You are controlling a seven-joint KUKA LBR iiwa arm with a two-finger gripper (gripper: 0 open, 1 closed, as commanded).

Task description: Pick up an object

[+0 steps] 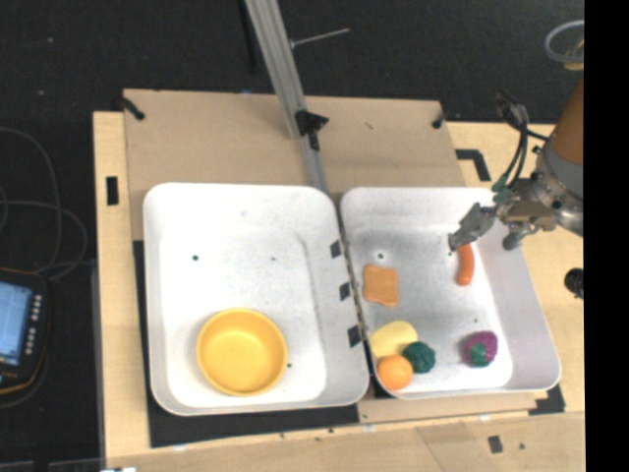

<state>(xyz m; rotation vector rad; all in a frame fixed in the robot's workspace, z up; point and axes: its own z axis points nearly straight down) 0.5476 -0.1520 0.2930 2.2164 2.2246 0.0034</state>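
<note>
A tan bench (246, 136) holds two white bins (167, 224) side by side; a metal pole (280, 57) slants overhead.

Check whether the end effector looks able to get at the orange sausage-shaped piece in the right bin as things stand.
Probably yes. The end effector hangs just above the orange sausage-shaped piece in the right bin, and that piece lies apart from the tan square and the purple item, so nothing crowds it.

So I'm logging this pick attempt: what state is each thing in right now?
Hand: above the right bin, nothing seen held.
Carrot: lying in the right bin, just below the hand.
Bowl: upright in the left bin.
Orange: resting at the right bin's near left corner.
</note>
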